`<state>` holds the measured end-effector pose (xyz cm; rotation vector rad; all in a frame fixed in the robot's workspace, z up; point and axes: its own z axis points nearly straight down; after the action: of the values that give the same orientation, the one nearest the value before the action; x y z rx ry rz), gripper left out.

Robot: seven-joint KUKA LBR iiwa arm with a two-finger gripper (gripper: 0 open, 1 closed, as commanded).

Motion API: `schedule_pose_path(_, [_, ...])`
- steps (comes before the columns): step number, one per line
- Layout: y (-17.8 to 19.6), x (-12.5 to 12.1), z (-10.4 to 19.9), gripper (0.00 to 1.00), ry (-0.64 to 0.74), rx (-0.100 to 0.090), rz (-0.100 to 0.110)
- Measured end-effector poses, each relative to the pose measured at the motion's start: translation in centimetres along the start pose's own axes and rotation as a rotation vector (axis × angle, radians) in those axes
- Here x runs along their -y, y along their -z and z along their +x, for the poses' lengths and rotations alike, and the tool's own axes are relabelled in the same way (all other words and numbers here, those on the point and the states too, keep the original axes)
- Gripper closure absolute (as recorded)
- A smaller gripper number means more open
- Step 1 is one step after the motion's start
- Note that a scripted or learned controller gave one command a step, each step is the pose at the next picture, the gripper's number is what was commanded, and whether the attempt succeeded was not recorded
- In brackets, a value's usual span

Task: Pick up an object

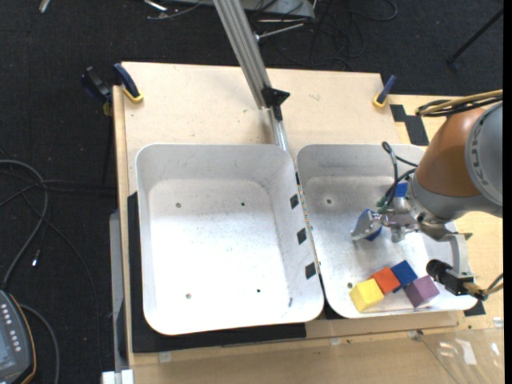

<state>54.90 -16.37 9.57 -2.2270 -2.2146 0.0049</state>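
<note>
The gripper (370, 229) hangs mid-way over the right bin (336, 174); I cannot tell its fingers' state. Yellow (367, 294), orange (387, 280), blue (404, 272) and purple (421, 291) blocks cluster toward 5 o'clock.

No readable text, labels, brand marks or nos. anywhere in the view. Device at bottom-left corner (14, 338) had rows of small buttons, but too small/blurred to read. Black squares on the divider betw. the bins (304, 234) were blank, no markings legible.
</note>
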Motion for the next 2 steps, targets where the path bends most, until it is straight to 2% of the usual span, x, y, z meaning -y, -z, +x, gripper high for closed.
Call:
schedule_pose_path(1, [0.0,1.6,5.5,0.00,0.011,-0.002,-0.003])
schedule_pose_path(2, [10.4,6.0,7.1,0.00,0.009,-0.001,-0.009])
